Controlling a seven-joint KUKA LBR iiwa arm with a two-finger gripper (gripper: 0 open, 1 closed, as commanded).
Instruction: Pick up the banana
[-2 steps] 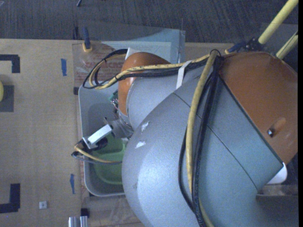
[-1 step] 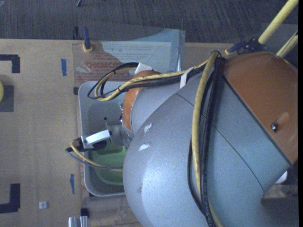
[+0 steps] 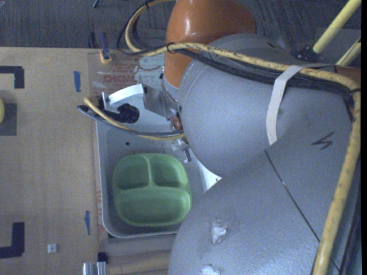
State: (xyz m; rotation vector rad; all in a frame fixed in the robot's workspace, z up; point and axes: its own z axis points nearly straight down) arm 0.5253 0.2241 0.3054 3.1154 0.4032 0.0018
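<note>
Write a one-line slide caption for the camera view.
Grey arm with orange band looms over a white bin holding a green divided plate.

The grey arm [image 3: 252, 130] looms across the right side, orange band [image 3: 206, 16] uppermost (gripper end hidden).

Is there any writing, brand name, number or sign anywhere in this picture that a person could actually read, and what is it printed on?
None can be read for certain.
Red printing on the clear sheet above the white bin: too blurred to read.
A dark zigzag mark on the grey arm: a sign, not lettering.
The green divided plate bears no text that I can make out.
</note>
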